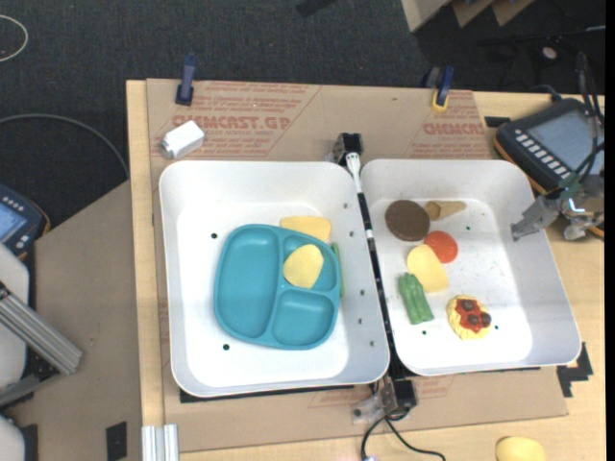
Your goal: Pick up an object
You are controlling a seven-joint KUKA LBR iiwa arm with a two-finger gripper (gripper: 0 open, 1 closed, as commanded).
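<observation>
The right bin (538,286) holds several toy foods. A brown round patty (407,219) lies beside a small tan piece (445,207). Below them are a red-orange tomato (441,246), a yellow pear-shaped piece (427,267), a green pickle (416,298) and a yellow piece with red topping (469,317). My gripper (530,222) sits low at this bin's right rim, apart from all the foods, with nothing seen in it. In the left bin (183,257) a teal divided plate (252,291) carries a yellow piece (304,266). Another yellow piece (306,227) lies behind the plate.
A small white block (183,139) lies on the cardboard behind the left bin. A blue clamp (185,77) and a yellow-and-blue clamp (442,86) grip the board's far edge. A grey handheld pendant (548,142) rests at the far right. A yellow object (519,448) lies at the bottom right.
</observation>
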